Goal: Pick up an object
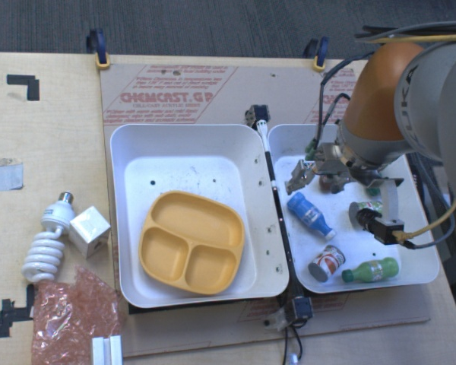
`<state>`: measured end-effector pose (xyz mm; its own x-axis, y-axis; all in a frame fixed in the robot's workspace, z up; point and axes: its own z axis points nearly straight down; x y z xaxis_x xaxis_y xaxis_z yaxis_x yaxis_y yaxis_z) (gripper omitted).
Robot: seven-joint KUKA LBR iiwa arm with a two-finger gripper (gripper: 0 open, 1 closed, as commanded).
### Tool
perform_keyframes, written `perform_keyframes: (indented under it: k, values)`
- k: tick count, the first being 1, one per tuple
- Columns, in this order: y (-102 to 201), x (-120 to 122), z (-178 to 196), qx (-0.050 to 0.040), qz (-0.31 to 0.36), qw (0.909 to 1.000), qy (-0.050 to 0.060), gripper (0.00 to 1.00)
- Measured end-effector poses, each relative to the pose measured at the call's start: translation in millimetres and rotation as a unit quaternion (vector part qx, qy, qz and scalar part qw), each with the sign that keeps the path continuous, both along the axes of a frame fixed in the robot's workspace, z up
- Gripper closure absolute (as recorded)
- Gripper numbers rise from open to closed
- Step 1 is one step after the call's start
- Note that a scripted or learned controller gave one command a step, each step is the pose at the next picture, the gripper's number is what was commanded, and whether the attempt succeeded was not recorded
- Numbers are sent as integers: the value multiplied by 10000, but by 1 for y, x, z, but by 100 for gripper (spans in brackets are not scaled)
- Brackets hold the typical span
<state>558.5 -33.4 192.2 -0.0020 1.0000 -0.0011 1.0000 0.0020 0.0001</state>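
- gripper [313, 175] hangs over the far-left part of the right bin [289, 139], nothing visibly held; can't tell how the jaws stand
- blue bottle [310, 215] lies just near of it, tilted, apart from it
- small can [327, 262] and green bottle [371, 270] lie along the near edge
- left bin [129, 147] holds a yellow divided tray [191, 241]
- spiral bulb [49, 239], white cube [90, 230] and pink bubble wrap [72, 319] sit on the bench, left

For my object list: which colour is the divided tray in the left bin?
The divided tray is yellow-orange, seen in the camera view.
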Motion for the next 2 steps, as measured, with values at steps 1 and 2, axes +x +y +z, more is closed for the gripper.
perform_keyframes:
  k: [1,2]
  values:
    - [-59,18,-96,1,-8,10000,4,0]
    - [-60,18,-86,-5,5,10000,0,100]
